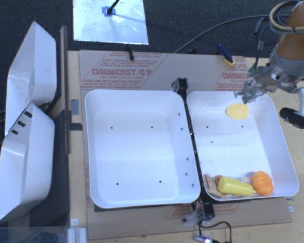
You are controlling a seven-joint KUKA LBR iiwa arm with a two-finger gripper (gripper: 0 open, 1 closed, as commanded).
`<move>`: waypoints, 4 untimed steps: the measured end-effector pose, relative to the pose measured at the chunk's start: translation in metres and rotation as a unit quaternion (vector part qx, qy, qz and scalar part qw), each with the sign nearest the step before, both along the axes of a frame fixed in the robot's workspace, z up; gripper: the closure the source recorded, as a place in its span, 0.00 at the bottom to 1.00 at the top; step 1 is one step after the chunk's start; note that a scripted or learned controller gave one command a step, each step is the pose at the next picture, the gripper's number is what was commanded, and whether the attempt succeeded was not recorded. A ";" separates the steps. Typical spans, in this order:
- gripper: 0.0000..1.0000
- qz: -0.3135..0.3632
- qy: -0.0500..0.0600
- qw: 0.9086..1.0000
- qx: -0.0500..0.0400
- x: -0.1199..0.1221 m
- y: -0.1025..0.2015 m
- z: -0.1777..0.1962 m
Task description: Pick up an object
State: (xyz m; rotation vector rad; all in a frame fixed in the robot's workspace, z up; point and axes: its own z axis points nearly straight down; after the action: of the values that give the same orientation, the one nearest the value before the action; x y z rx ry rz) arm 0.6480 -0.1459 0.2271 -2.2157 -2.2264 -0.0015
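white bins (142, 196), yellow disc (237, 112), orange ball (263, 183)

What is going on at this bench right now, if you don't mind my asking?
A robot arm reaches in over the right bin, its gripper hanging above the far edge, next to a flat yellow piece. A yellow block and an orange object lie in the near corner. Nothing has been picked up yet.

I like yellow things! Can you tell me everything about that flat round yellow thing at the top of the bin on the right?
The flat yellow disc is pale yellow, roughly round and smooth, maybe plastic or foam. It lies flat on the floor of the right bin, near the far wall. Nothing else in the bin touches it; the other toys sit at the near edge. The tool sits just above it in the picture, and I cannot tell if they touch.
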 end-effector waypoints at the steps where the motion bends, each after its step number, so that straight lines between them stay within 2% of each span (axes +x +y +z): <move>1: 1.00 0.000 -0.001 1.000 0.000 -0.007 0.047 0.009; 2: 1.00 0.000 0.000 1.000 0.000 -0.013 0.095 0.014; 3: 1.00 0.000 0.000 1.000 0.000 -0.020 0.148 0.003; 4: 1.00 0.000 0.000 1.000 0.000 -0.045 0.198 0.007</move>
State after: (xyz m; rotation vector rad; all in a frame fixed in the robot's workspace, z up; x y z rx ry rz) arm 0.6033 0.0518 0.2344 -2.2158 -2.2265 -0.0026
